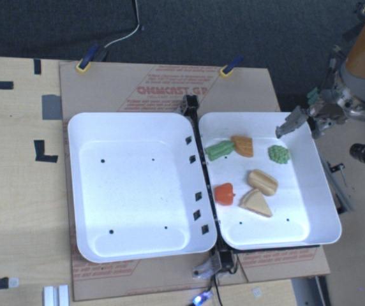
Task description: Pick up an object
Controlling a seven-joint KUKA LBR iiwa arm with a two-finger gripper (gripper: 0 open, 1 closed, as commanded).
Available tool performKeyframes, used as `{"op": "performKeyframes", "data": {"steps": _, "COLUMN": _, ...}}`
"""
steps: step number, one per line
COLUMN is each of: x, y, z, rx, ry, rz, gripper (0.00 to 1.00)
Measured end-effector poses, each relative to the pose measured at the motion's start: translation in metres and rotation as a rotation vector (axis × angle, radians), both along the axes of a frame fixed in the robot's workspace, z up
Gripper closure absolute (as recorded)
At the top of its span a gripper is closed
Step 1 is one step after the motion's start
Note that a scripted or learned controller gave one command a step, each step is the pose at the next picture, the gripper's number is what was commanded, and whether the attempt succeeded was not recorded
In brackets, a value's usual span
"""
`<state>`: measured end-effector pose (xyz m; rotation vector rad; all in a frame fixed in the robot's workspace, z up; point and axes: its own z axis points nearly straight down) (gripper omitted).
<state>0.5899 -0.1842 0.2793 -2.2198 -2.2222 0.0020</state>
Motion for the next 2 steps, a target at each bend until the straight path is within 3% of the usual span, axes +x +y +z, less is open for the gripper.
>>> {"op": "performKeyframes", "data": {"steps": 1, "x": 0.05, "y": 0.029, "z": -0.061, "rx": 0.0, "ry": 0.001, "rz": 0.003, "gripper": 0.0}}
{"op": "performKeyframes", "data": {"steps": 2, "x": 0.079, "y": 0.041, "z": -0.077, "rx": -0.001, "ry": -0.001, "rz": 0.001, "gripper": 0.0}}
